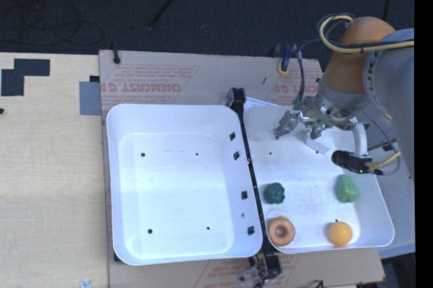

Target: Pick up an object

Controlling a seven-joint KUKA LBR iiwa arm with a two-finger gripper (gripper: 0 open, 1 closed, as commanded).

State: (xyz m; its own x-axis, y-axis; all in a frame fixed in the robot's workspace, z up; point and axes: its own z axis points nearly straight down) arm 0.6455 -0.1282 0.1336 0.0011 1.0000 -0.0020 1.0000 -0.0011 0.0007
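The gripper (302,126) is seen hovering over the far end of the right bin (385,231), its two fingers spread apart and nothing held between them. No object lies beneath it; the bin floor there is bare.

All four candidate objects are gathered at the near end of the same bin, well apart from the gripper. Taking the gripper as the landmark, the dark green lump (274,193) lies nearer the camera and slightly towards the divider (245,165) between the bins; it is judged the closest of the four. The light green lump (347,188) lies nearer the camera and off towards the arm's side. Beyond these, close to the near wall, the brown ring-shaped doughnut (281,230) sits just past the dark green lump, and the orange ball (339,233) just past the light green one.

None of the objects shows a marked long axis, so finger orientation is judged to matter little. The coming move is judged to turn on a travel towards the camera before any descent. The left bin (128,119) holds no candidates.
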